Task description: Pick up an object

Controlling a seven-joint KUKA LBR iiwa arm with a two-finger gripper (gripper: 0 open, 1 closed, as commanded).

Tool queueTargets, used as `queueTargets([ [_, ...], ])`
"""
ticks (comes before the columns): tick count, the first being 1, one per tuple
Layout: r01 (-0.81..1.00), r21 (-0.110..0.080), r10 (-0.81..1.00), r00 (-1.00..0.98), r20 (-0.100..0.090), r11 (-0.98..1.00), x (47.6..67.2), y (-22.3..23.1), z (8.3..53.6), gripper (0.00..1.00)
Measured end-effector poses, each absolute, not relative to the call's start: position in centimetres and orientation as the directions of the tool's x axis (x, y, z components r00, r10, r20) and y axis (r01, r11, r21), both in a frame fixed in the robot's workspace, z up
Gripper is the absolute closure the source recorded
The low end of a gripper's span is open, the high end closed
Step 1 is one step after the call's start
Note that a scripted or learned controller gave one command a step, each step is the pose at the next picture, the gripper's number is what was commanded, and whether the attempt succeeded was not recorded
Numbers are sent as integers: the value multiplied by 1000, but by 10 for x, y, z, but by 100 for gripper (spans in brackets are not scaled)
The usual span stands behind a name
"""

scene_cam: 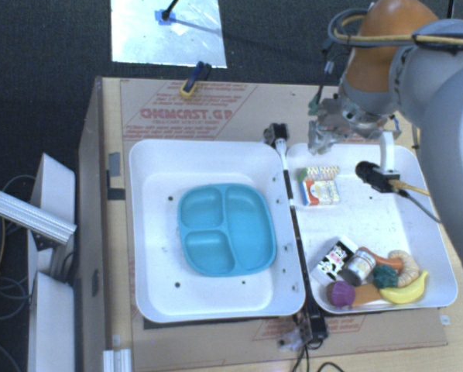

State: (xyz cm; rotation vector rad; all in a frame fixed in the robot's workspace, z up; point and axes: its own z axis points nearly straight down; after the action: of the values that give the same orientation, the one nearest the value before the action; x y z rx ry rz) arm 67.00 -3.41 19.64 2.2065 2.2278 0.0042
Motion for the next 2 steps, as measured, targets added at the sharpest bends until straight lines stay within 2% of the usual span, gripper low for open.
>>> queueTargets([
  [1, 1000, 5, 1000, -9, -2, 9, 670, -34, 196, 0],
  [2, 1000, 9, 1000, -14, -4, 14, 671, -34, 208, 100],
])
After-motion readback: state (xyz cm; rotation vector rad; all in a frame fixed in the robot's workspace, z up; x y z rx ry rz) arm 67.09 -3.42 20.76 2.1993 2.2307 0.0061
